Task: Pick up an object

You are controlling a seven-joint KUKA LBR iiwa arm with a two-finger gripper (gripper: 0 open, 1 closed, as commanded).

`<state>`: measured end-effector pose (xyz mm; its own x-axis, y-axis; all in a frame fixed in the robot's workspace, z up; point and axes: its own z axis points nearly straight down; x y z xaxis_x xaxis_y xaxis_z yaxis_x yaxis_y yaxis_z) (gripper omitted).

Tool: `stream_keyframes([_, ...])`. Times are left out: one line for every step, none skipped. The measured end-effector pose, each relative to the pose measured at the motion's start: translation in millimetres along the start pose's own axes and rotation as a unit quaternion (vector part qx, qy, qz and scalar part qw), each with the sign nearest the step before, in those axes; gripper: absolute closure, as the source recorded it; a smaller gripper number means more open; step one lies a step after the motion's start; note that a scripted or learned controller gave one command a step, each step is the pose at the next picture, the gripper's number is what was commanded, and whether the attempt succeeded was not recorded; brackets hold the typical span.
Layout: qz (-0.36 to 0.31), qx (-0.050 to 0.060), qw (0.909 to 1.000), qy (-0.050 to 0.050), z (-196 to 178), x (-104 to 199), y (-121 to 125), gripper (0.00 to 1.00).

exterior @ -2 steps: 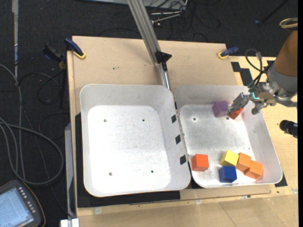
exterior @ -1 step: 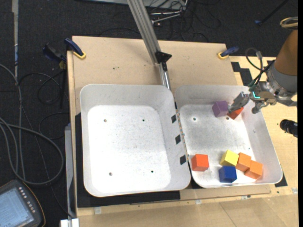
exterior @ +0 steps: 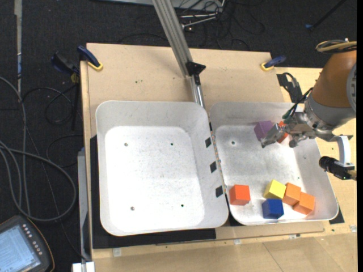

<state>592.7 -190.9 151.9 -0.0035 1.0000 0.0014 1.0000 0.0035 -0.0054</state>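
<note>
Gripper (exterior: 277,136) low over right bin (exterior: 249,211), touching purple block (exterior: 263,130), grip unclear.

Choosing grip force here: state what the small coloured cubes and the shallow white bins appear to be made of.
Small coloured cubes, such as the blue cube: likely foam or painted wood; flat, matte, saturated faces with no glare. Which one is unclear.
Shallow white bins, as the right bin's rim shows: probably moulded plastic; thin rounded rims, smooth speckled floors.

gripper (exterior: 276,136) beside purple block (exterior: 262,130) (touching?); right bin (exterior: 249,152) | five blocks near front
</note>
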Motion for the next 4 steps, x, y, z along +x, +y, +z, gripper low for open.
stream_keyframes([0.002, 0.0, 1.0, 0.0, 54, 1, -1, 0.0])
stream_keyframes([0.002, -0.004, 1.0, -0.002, 40, 0, 1, 1.0])
stream_keyframes([0.0, -0.006, 1.0, -0.002, -13, 10, 7, 1.0])
stream_keyframes([0.0, -0.007, 1.0, -0.002, -72, 5, 17, 1.0])
